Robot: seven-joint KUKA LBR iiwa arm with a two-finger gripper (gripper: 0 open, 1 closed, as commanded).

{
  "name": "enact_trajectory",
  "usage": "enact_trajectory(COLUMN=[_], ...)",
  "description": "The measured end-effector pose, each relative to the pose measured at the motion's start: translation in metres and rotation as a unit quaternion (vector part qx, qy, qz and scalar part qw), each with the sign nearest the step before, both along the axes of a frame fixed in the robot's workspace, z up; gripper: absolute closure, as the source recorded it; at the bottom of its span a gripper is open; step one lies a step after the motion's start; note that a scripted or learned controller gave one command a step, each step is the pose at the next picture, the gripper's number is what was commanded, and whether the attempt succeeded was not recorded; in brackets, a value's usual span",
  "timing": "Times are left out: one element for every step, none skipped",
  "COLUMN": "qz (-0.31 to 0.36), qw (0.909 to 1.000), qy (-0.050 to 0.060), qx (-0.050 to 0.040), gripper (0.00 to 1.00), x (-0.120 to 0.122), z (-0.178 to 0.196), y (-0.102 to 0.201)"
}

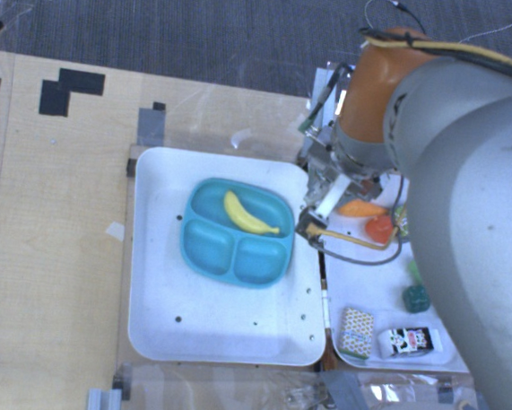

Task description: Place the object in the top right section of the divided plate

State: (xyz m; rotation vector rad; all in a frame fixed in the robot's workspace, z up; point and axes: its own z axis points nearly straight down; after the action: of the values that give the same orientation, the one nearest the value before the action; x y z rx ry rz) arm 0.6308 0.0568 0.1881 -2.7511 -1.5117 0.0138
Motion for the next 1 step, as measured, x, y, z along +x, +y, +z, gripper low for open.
enact_trajectory(qz=[0.000], qw=[1.0000], qy=[0.000], qx=[-0.0001], gripper=[0.00], x=[0.0000], z=[-0.0001], y=[0.0001])
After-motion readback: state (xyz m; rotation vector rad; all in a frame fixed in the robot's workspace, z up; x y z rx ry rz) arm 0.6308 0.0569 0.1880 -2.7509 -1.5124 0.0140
